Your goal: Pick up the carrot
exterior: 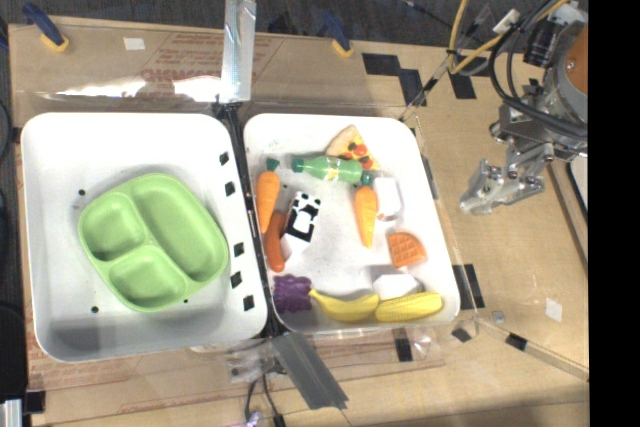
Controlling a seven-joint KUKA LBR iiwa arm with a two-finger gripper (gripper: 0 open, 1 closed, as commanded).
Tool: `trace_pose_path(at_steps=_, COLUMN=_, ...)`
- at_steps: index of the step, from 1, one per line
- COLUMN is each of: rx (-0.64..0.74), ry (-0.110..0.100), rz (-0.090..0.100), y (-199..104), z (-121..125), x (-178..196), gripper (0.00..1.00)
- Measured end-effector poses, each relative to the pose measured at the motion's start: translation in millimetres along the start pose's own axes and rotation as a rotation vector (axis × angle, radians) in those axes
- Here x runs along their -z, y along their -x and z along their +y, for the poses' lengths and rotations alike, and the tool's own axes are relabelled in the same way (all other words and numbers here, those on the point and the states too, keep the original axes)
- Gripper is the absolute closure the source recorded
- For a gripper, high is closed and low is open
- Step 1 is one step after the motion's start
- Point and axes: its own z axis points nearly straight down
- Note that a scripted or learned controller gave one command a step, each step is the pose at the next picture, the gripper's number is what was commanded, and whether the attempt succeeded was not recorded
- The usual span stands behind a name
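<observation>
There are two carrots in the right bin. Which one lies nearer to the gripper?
The carrot in the middle of the right bin, beside the waffle, is nearer the gripper. The other carrot lies along the bin's left wall.

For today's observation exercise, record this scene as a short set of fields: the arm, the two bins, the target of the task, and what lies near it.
gripper: over the bench, right of both bins, holding nothing
left bin: holds a green divided plate
right bin: toy foods
carrot: lying in the right bin, untouched
neighbours: green bottle, waffle, banana, corn, grapes
</observation>
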Motion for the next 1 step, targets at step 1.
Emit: trace_pose_path(at_steps=1, rx=0.268, ry=0.008, rz=-0.002, y=-5.8, z=21.0, x=-52.4, gripper=1.0)
